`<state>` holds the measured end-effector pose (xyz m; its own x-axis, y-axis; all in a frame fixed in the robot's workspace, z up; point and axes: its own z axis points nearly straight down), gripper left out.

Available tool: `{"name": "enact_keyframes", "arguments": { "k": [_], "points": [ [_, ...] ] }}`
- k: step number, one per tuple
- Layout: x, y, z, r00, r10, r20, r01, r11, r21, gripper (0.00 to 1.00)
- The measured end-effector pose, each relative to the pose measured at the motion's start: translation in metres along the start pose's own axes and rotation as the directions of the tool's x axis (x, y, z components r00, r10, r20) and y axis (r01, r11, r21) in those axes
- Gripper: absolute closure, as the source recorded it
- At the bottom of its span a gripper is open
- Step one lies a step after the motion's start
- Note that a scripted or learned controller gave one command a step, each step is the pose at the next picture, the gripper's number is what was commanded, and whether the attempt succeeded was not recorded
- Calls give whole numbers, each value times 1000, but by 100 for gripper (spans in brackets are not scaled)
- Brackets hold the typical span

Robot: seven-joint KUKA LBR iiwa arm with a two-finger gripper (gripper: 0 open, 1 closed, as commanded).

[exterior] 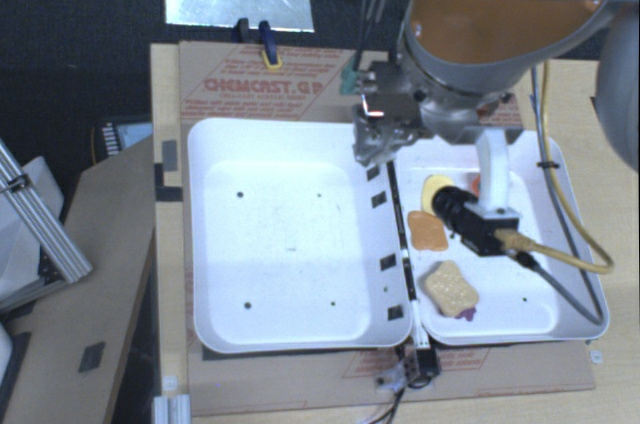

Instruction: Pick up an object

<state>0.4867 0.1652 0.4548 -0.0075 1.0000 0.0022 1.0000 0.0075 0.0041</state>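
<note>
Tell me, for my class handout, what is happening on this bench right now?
A grey and orange robot arm reaches in over two shallow white bins. Its gripper hangs near the top of the divider between them, with nothing seen in its grasp. The right bin holds an orange piece, a tan cracker-like piece over something purple, and a yellow item partly hidden by a black device. No object has been picked up yet.

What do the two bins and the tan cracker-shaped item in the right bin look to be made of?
The left bin and right bin: likely thin moulded plastic, glossy white, with rounded rims and soft sheen. The cracker-shaped item: probably a toy food piece of matte plastic or rubber, tan with a bumpy edge; the look leaves it open.
</note>
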Motion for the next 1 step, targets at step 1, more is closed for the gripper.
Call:
{"name": "enact_keyframes", "arguments": {
  "k": [1],
  "points": [
    [-2, 1, -10, 1000, 0, 0, 0, 1000, -1, 100]
  ]
}}
